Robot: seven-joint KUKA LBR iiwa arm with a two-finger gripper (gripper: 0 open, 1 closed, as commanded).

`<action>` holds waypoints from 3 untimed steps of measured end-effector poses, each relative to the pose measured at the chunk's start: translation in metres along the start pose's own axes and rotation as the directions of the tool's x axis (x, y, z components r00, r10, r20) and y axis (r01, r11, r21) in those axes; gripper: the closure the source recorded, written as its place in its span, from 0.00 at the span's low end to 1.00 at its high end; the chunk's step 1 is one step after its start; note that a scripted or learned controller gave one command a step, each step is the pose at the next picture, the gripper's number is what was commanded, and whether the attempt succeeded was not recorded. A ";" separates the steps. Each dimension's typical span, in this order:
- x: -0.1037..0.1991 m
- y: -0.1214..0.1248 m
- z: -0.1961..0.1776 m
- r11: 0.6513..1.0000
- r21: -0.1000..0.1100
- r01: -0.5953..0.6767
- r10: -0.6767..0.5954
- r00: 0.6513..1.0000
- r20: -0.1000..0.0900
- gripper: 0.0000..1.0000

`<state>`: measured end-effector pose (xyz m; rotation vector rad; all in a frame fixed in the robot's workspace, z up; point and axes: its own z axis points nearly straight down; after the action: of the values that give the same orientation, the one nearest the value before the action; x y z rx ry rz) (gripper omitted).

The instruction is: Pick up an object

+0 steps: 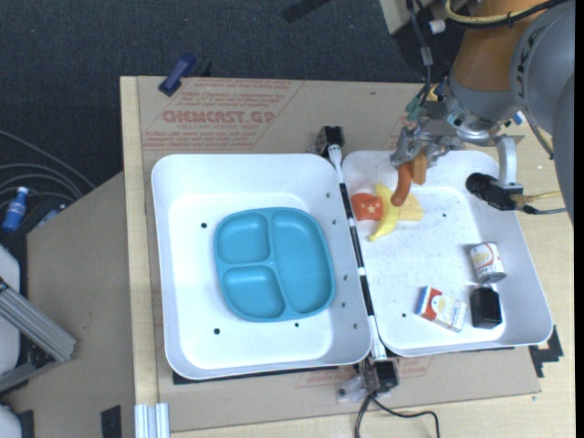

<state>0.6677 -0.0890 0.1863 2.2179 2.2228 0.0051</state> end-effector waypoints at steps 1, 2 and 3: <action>0.090 -0.092 -0.042 1.000 0.006 0.000 0.000 1.000 -0.001 1.00; 0.073 -0.161 -0.077 1.000 0.007 -0.003 0.003 1.000 0.000 1.00; 0.109 -0.186 -0.075 1.000 0.007 -0.002 0.002 1.000 0.000 1.00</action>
<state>0.4814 0.0198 0.2607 2.2233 2.2247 -0.0034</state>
